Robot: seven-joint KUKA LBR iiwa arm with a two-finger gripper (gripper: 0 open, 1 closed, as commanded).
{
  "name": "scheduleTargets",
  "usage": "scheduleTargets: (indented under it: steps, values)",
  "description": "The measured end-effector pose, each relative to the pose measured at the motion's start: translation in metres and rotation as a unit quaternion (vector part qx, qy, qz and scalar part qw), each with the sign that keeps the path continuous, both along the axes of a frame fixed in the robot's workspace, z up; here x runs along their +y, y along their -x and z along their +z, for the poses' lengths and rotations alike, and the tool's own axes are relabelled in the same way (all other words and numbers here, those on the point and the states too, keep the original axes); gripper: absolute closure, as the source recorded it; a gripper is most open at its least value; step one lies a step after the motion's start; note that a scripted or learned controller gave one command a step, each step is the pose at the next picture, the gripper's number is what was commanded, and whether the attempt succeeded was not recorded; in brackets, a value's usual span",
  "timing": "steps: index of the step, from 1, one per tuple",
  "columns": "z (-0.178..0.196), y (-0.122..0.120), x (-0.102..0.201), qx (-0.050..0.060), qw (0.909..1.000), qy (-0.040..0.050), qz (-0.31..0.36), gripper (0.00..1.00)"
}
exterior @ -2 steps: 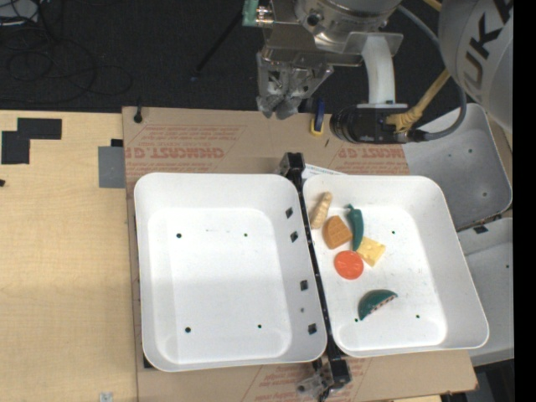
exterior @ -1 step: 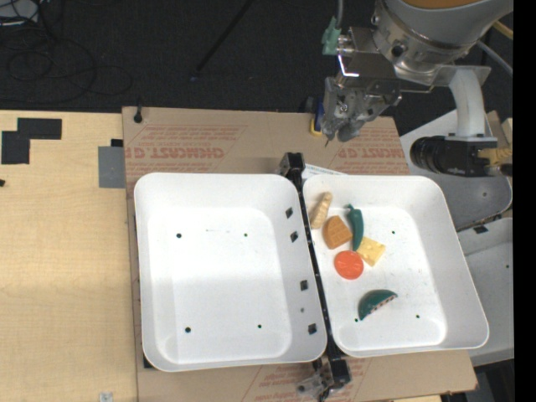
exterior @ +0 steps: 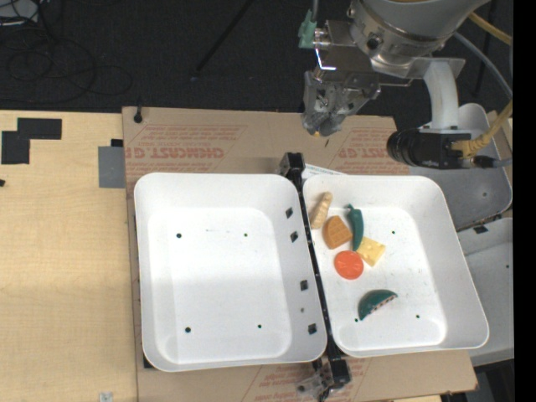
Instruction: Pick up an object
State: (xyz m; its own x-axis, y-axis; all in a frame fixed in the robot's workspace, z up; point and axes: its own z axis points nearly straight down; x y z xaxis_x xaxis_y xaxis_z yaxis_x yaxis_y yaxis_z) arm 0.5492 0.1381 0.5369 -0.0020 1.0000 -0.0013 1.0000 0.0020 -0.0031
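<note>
The right bin (exterior: 444, 308) holds several small toy foods in a cluster near its left wall: a tan piece (exterior: 320, 210), an orange-brown piece (exterior: 337, 232), a dark green pepper (exterior: 357, 224), a yellow cube (exterior: 371, 251), a red-orange disc (exterior: 348, 265) and a green wedge with a red edge (exterior: 376, 302). My gripper (exterior: 323, 121) hangs high above the bench, behind the far edge of the bins and apart from all the objects. Nothing shows between its fingers.
The left bin (exterior: 159, 224) lies beside the right one, with a black clamp strip (exterior: 303, 249) between them. Both rest on a cardboard sheet (exterior: 218, 145). A black robot base (exterior: 427, 147) stands at the back right.
</note>
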Motion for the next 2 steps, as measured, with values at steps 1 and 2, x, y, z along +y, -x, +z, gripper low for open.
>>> scheduleTargets:
  steps: [1, 2]
  values:
    - [0.0, -0.022, 0.02, 0.0, 1.0, 0.0001, 0.0, 1.0]
    - [-0.001, -0.061, 0.083, 0.0, 1.0, -0.0002, 0.002, 1.0]
